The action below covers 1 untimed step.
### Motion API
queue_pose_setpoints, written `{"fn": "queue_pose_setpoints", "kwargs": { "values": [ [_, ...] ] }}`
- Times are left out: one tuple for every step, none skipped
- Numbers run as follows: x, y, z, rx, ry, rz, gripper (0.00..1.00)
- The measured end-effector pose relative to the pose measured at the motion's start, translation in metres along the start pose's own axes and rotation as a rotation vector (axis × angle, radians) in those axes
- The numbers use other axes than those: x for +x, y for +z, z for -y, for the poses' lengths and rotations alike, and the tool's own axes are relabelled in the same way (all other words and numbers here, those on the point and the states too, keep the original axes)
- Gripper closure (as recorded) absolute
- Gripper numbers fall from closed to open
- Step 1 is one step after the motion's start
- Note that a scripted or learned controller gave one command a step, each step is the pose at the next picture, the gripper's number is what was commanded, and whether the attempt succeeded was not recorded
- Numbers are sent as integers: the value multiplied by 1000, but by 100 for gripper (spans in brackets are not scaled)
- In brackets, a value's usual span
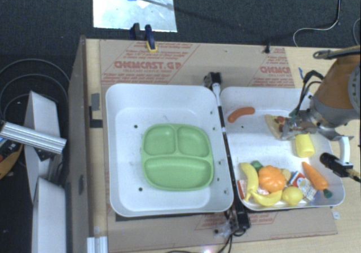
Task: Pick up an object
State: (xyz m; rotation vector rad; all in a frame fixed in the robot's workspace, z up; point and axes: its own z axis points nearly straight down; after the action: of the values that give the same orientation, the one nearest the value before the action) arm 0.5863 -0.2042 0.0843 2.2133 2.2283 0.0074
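The right white bin (248,97) holds toy food. A red-orange sausage (241,114) lies near its back left. A brownish slice (274,125) rests at mid right, and my gripper (292,127) is down right beside it, touching or nearly touching its right edge. A yellow block (304,145) sits just below the gripper, with an orange carrot (315,175) further front. In the front part lie two bananas (252,181), an orange pepper (271,177) and a lemon (291,195).
The left bin (121,111) holds a green divided plate (177,156). The grey arm with its orange band (338,91) comes in over the right bin's far right corner. A cardboard sheet (169,60) lies under both bins.
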Motion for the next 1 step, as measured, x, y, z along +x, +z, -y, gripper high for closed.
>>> {"fn": "queue_pose_setpoints", "kwargs": {
  "values": [
    [-2, -1, -21, 0, 2, 3, 100]
  ]
}}
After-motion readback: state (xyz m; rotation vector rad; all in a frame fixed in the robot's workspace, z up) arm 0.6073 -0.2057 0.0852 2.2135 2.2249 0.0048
